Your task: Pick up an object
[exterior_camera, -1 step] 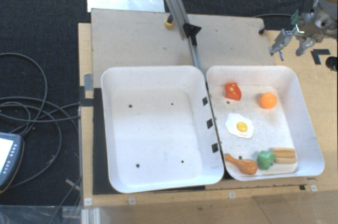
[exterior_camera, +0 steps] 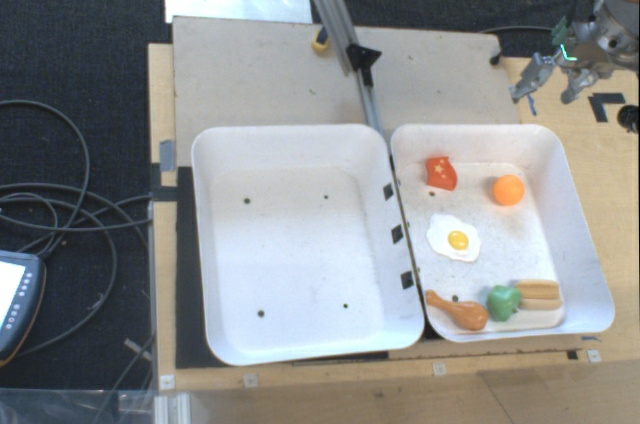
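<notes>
Fried egg, orange ball, drumstick

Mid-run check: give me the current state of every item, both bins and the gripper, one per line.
gripper: fingers open, holding nothing, above the bench beyond the right bin
right bin: holds five toy foods
red piece: lying free
orange ball: lying free
fried egg: lying flat
drumstick: on its side
green piece: touching hot dog
left bin: flat on bench
</notes>
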Controlling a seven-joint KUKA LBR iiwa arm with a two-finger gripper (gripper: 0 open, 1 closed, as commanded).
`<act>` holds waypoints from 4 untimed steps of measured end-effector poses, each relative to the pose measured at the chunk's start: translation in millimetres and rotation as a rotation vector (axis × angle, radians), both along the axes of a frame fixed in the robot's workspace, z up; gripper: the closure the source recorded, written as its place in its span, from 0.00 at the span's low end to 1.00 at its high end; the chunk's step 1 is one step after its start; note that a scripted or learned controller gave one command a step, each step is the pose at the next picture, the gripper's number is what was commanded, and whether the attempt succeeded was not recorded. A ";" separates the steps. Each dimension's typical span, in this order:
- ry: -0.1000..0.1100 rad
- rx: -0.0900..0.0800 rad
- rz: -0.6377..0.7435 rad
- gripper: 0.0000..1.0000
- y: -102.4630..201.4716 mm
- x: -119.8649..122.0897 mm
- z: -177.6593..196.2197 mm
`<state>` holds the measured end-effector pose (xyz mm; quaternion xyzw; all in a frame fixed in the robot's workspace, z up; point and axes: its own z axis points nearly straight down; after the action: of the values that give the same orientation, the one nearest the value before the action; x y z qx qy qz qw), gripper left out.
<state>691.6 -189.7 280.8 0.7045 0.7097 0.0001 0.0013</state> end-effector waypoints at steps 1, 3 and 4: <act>0.002 0.001 -0.001 0.00 5.4 -2.4 -42.7; 0.005 0.002 -0.005 0.00 -1.1 -1.6 -145.6; -0.003 -0.001 -0.001 1.00 -1.2 0.5 -130.0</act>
<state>692.1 -190.9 150.8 0.7048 0.7094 0.0008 0.0029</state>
